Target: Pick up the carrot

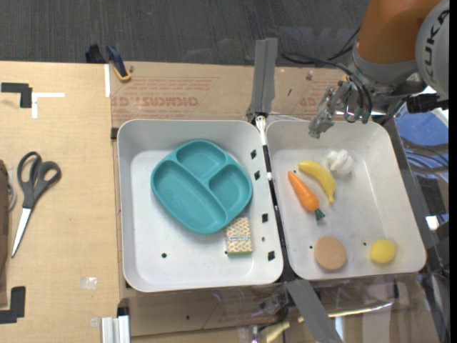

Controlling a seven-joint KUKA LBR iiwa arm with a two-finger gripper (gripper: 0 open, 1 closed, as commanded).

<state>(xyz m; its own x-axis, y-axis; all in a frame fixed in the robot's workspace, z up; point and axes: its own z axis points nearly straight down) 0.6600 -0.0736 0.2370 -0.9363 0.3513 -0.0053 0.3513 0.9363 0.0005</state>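
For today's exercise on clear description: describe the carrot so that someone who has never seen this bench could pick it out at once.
Look in the right bin, near its left wall. The carrot lies there at a slant, right beside the banana. It is the only orange, tapered piece, with a small dark green stub at its lower end.

The arm (400, 20) has a broad orange band above a grey wrist section; a pale grey housing bears dark lettering (partly cut off). The gripper (335, 113) is bare grey metal with thin cables at its base.
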